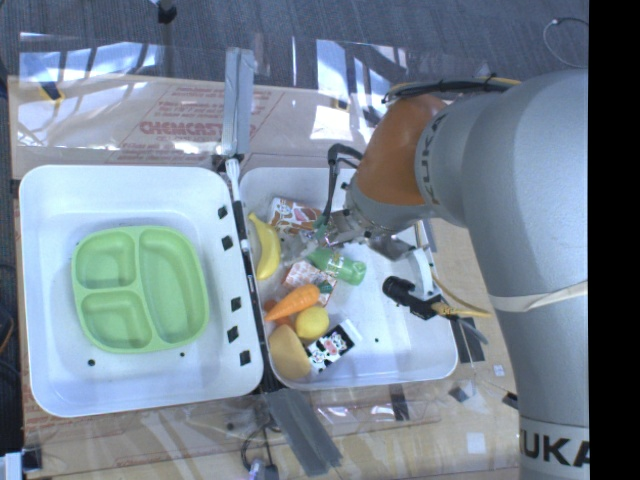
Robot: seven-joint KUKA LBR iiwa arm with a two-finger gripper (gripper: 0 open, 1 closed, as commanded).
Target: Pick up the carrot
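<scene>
The carrot (293,303) — orange, tapered — lies low in the right bin (440,353), hemmed between banana (265,248) and lemon (312,322). Bare floor opens rightward. Jaws' (330,230) state — cannot tell.

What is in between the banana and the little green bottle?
In the camera view, a small printed packet lies between the banana and the green bottle, just above the carrot.
</scene>
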